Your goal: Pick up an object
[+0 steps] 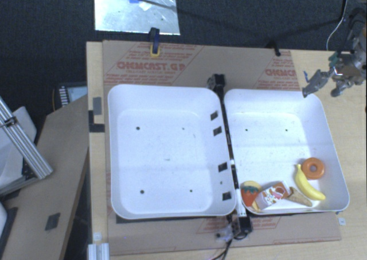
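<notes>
White plastic, the right bin (269, 138) holds every candidate in its near corner, so nothing looks picked yet: the whole grasp remains. Largest is the yellow banana (307, 185), curved beside an orange doughnut-like ring (313, 167); then a red-and-white packet (270, 194) and a small orange-red fruit (250, 191). The gripper (325, 80) hovers beyond the bin's far right corner, its jaws apart around nothing.

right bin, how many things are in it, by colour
Yellow: 1, the banana
Orange: 1, the ring
Orange-red with green: 1, the round fruit
White and red: 1, the packet
Tan: 1, the wedge
Total: 5, all in the right bin, at its near edge.
</notes>
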Motion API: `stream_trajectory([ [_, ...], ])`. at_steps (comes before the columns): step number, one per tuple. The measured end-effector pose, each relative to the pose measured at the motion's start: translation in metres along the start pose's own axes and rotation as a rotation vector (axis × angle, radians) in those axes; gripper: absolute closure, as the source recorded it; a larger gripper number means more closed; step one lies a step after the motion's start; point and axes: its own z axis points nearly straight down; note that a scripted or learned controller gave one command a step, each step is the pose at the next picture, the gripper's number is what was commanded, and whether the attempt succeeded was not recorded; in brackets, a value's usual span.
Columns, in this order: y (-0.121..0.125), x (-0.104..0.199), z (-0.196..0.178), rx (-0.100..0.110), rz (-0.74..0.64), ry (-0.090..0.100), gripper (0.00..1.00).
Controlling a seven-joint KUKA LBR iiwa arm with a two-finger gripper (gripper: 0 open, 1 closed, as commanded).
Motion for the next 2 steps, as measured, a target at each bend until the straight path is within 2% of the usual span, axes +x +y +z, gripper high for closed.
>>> stream_trajectory([
  [1,-0.054,-0.004,-0.078,-0.007,0.004,-0.003,0.0],
  [2,-0.129,-0.004,-0.154,-0.009,0.005,-0.004,0.0],
])
